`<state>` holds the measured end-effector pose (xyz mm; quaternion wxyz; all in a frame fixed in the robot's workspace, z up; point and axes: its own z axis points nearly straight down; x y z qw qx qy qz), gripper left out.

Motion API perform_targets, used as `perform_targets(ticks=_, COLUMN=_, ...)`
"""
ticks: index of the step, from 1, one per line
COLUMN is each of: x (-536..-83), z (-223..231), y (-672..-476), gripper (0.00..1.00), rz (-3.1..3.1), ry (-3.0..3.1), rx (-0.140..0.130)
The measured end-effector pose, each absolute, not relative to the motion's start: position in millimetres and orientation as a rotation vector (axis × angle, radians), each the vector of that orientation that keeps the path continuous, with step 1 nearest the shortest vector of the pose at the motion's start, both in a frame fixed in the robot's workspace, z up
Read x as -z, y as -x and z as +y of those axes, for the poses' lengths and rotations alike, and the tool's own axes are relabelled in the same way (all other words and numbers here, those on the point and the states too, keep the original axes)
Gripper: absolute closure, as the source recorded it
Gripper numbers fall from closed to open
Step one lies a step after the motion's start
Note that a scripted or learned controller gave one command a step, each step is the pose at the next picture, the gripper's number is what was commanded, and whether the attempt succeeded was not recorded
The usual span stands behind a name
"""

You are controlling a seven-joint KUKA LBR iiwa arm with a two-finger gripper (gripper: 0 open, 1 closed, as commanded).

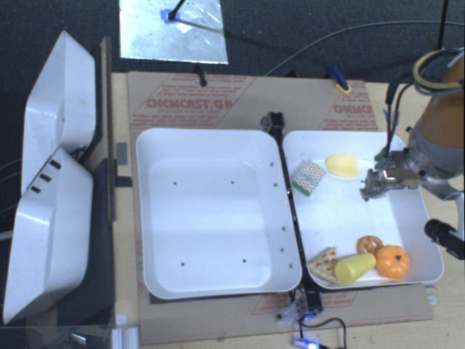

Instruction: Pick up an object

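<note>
- You see two shallow white plastic bins side by side on the desk [218,93], which is covered by printed brown cardboard: the left white bin [211,151] and the right white bin [418,217].
- The grey arm with its orange band [443,118] enters from the right; its gripper [372,187] hangs over the upper right part of the right bin.
- You cannot tell from this view whether the jaws are open or closed; nothing shows between them.
- A pale yellow oval object [342,165] lies near the right bin's far wall, just left of the gripper and apart from it.
- A small green-and-white patterned block [308,176] lies tilted near the bin's left wall, beside the yellow oval.
- At the near edge you find a cluster: a tan wedge like a pizza slice [323,262], a yellow-green cylinder [353,267] touching it, a brown ring like a doughnut [369,244] just behind, and an orange pumpkin-shaped toy [392,261] at the right.
- Beyond the cardboard, a shiny metal sheet [174,20] lies on dark carpet.
</note>
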<state>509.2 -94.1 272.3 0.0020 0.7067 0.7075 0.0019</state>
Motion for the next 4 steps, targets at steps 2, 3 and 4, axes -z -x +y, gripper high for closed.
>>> perform_targets(ticks=2, x=-251, z=1, y=-529.5, gripper=1.00, rz=2.227, ry=-2.217, rx=0.000)
perform_targets(ticks=3, x=-248, z=52, y=-528.4, gripper=1.00, rz=2.227, ry=-2.216, rx=-0.002)
perform_targets(ticks=4, x=-247, z=98, y=-538.9, gripper=1.00, rz=2.226, ry=-2.218, rx=-0.001)
